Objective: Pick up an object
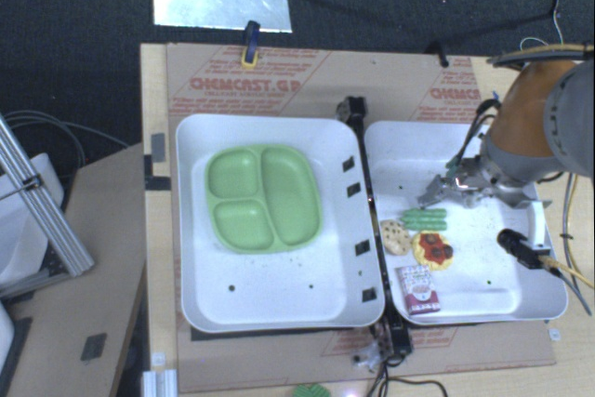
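In the right bin lie a green bean-like piece, a pale cookie, a red and yellow pizza slice and a small red and white packet. My gripper hangs low over the bin's middle, just above and right of the green piece. Nothing shows between its fingers. The arm reaches in from the right.
The left bin holds a green divided plate. A black divider runs between the bins. Bare white floor lies at the right bin's front right and back.
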### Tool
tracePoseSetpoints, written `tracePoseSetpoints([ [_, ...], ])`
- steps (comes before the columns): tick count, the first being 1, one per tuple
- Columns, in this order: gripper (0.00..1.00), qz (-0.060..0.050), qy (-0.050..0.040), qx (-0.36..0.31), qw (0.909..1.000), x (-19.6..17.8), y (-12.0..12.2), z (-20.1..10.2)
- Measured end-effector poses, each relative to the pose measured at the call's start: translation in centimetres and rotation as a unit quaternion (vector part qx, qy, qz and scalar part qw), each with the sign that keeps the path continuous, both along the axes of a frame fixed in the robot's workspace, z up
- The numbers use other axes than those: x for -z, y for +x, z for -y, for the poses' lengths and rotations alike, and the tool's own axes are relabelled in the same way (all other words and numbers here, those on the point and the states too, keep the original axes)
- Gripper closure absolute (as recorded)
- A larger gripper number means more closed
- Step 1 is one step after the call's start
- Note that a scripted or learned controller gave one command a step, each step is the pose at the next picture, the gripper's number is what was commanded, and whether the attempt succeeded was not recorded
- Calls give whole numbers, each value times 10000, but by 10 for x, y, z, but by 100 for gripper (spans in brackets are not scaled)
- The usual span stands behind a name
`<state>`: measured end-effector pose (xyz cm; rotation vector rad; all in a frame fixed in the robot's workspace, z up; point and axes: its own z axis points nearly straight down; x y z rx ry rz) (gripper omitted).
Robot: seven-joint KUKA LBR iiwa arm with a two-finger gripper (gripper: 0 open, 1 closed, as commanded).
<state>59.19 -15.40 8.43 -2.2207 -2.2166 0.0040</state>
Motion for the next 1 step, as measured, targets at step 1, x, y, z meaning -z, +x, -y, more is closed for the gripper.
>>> tracePoseSetpoints([
  [1,0,-8,14,-18,10000,0,-78,-53],
])
